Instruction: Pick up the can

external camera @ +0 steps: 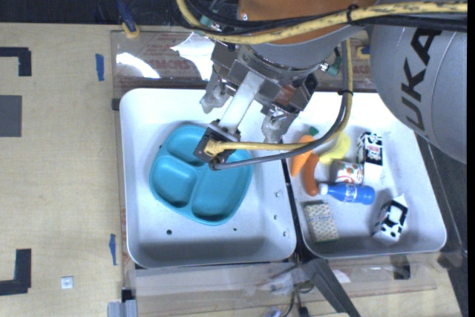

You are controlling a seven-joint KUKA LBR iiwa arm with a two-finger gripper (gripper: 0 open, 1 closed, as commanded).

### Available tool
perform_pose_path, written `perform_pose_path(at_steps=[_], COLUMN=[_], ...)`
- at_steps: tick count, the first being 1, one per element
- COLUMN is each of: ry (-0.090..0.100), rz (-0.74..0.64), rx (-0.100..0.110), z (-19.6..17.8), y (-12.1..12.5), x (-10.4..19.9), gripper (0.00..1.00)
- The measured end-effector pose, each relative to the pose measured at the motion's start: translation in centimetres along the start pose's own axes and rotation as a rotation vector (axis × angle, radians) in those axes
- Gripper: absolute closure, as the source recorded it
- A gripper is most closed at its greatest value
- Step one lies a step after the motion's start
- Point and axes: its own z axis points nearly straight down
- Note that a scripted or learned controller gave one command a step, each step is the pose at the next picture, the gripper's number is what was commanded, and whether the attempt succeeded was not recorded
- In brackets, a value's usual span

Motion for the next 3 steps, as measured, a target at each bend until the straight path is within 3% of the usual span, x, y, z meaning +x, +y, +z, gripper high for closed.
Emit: perform_pose_path(at_steps=[1, 2, 3], ry=[0.001, 0.001, 0.002], rz=[0.000, 0.000, 0.000], rx=[-0.001, -0.001, -0.001], z=[-0.97, -0.97, -1.94], y=[0.02, 0.02, 0.05], x=[0.10, 0.10, 0.20], gripper=[1.00, 0.00, 1.00])
